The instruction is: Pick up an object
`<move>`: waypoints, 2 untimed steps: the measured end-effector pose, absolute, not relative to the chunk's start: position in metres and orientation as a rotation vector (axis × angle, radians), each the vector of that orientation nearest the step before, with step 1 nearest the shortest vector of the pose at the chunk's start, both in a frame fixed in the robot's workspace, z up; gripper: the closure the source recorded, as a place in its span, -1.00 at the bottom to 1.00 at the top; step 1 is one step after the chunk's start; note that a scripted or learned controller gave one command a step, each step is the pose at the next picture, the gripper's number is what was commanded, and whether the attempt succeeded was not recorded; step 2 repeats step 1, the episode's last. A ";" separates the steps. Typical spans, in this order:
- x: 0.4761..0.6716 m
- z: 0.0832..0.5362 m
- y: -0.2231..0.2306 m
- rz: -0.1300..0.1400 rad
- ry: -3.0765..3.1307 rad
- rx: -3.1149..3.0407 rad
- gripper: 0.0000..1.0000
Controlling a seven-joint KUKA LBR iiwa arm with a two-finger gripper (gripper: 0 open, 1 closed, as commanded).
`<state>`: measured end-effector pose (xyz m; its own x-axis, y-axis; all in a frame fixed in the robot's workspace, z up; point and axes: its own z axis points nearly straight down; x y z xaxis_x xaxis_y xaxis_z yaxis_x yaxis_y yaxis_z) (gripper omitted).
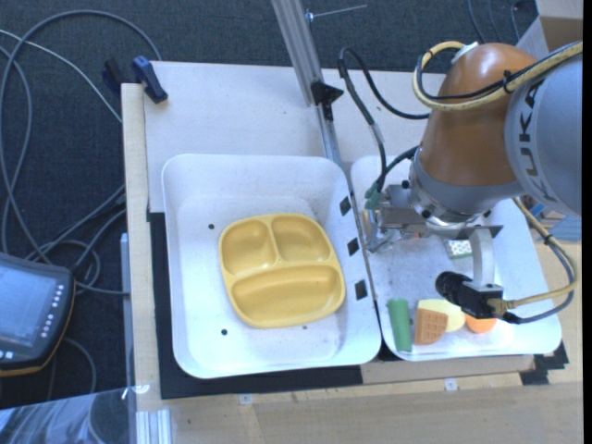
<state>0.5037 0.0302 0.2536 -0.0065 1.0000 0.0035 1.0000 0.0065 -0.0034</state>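
Yellow tray (pixel 280 271) in left bin (pixel 185 192)

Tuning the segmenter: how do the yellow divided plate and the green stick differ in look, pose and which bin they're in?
The yellow divided plate is wide and flat with three compartments; the green stick is narrow and plain. The plate lies alone in the middle of the left bin; the stick lies at the near edge of the right bin, beside a waffle-patterned toy. Both lie flat, apart from the arm's hand.
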 end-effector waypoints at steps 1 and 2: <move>0.493 0.234 0.080 0.003 -2.224 -2.211 1.00; 0.493 0.234 0.080 0.003 -2.224 -2.211 1.00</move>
